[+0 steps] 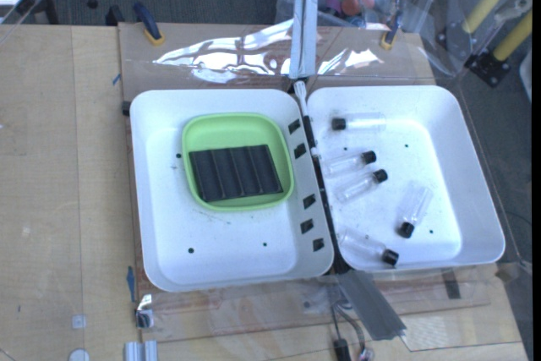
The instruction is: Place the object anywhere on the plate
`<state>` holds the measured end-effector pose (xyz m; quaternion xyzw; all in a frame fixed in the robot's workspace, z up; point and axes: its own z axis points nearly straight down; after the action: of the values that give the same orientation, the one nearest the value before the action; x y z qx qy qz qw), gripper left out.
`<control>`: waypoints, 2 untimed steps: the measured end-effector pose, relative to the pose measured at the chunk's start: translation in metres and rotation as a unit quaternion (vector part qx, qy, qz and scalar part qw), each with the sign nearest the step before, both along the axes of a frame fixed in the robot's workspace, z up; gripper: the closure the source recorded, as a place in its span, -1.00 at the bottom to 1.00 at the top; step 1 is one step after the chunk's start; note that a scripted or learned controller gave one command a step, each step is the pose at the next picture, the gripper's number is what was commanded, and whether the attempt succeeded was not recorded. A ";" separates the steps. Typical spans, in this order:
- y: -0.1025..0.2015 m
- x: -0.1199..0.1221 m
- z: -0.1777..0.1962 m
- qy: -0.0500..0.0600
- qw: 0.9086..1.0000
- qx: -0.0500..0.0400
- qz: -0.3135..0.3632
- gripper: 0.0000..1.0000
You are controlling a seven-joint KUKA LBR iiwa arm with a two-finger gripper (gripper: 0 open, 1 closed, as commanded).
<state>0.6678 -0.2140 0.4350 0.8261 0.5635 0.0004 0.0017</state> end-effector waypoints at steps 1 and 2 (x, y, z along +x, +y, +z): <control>0.000 0.000 0.000 0.000 1.000 0.000 0.000 -1.00; 0.000 0.000 0.000 0.000 1.000 0.000 0.000 -1.00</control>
<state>0.6678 -0.2140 0.4350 0.8261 0.5635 0.0004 0.0017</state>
